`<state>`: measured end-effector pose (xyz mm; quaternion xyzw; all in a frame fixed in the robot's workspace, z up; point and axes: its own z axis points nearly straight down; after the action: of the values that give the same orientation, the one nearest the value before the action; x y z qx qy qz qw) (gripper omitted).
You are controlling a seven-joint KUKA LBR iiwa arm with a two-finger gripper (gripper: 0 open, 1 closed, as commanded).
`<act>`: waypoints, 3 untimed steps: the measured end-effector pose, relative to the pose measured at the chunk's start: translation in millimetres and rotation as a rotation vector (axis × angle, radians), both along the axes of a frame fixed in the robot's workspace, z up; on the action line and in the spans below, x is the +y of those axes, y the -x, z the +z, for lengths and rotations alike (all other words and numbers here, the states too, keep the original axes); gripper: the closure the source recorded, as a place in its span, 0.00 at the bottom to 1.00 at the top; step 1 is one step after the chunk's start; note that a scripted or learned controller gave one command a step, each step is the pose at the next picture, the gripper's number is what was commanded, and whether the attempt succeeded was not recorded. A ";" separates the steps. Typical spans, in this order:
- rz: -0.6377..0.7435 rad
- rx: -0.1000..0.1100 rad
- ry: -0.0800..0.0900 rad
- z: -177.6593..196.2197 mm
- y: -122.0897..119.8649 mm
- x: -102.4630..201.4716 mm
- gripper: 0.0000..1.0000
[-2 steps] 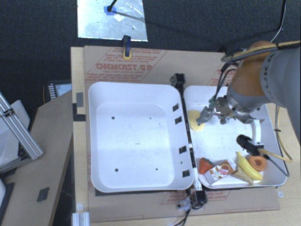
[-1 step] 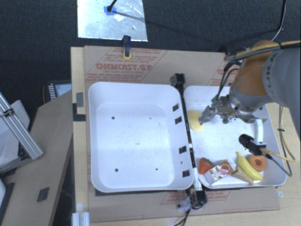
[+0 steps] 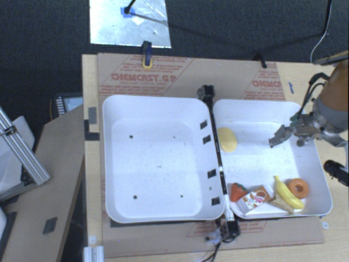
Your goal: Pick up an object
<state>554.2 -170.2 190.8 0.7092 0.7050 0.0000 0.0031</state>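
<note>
**Gripper over bare floor, objects out of its reach**

While the grey two-finger gripper [image 3: 284, 136] hangs over the right shallow white plastic bin [image 3: 256, 109], you can see nothing between its fingers, which look spread a little apart. It sits toward three o'clock in that bin, above bare white floor.

The pale yellow rounded lemon-like object [image 3: 228, 140] lies at nine o'clock from the gripper, just beside the dividing wall. The rest crowd the bin's six o'clock edge: a yellow plastic banana [image 3: 287, 192], an orange ring-shaped toy [image 3: 298, 188] touching it, a flat white printed packet [image 3: 254, 199] and a small red wedge [image 3: 238, 191].

Watch for two risks. A straight descent from here would likely close on nothing, since no object lies under the fingers. Should the arm go for the cluster, the pieces lie so close that a finger may land on a neighbour or the rim and push the target away.

The left white bin [image 3: 158, 157] is beside it.
</note>
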 end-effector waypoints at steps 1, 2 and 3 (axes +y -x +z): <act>0.007 0.002 -0.003 -3.1 -1.8 5.6 0.00; 0.007 0.002 -0.003 -3.1 -1.8 5.6 0.00; 0.018 0.001 -0.006 -17.5 -46.6 77.8 0.00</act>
<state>600.8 -92.4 173.2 0.7029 0.7112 0.0019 0.0008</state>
